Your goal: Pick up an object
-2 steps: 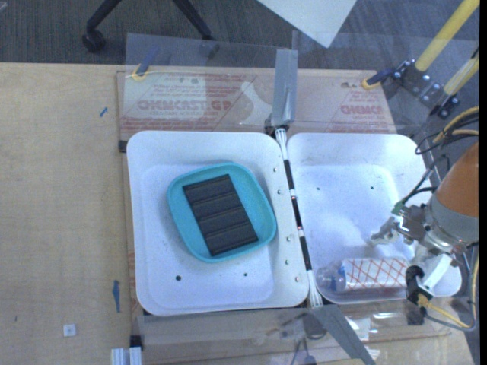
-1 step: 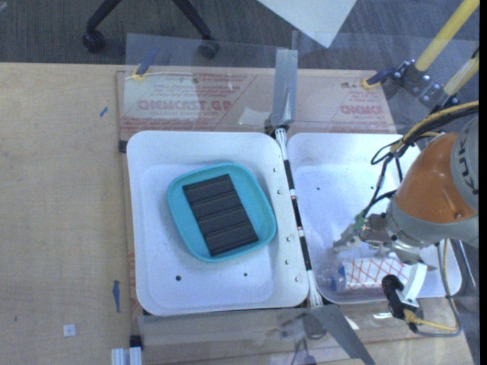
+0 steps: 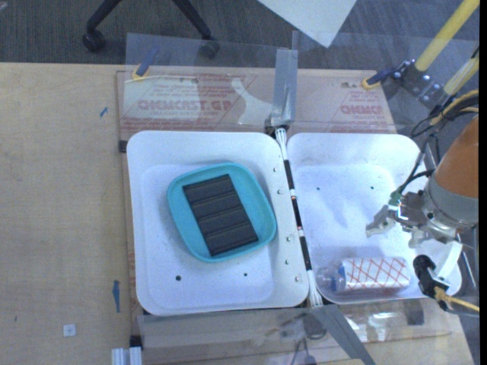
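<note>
- The bench (image 3: 53, 204) is light wood and fills most of the frame; two shallow white bins sit side by side on it, touching along a hinged seam near the frame's centre.
- The left bin (image 3: 148, 280) holds a teal square plate (image 3: 262, 204) with rounded corners, lying flat at a slight turn, left of centre in the frame.
- A dark grey ribbed block (image 3: 221, 215), divided into several bars, lies on the plate, its long side running from upper left to lower right.
- The right bin (image 3: 342, 173) holds a clear plastic bottle (image 3: 369, 274) with a red-and-white lattice label, lying on its side along the bin's lower edge, its neck pointing toward the seam.
- The arm (image 3: 460, 169) reaches in at the right edge of the frame, its orange band above a grey wrist, with cables running down its side.
- The gripper (image 3: 380, 223) hangs over the right part of the right bin, above and a little right of the bottle in the frame and apart from it; whether its jaws are spread or closed cannot be told from this angle.
- A clear sheet with red printed lettering (image 3: 183, 105) lies along the upper edge of both bins.
- The legs of a wheeled chair (image 3: 137, 6) stand on the grey carpet at the upper left of the frame.
</note>
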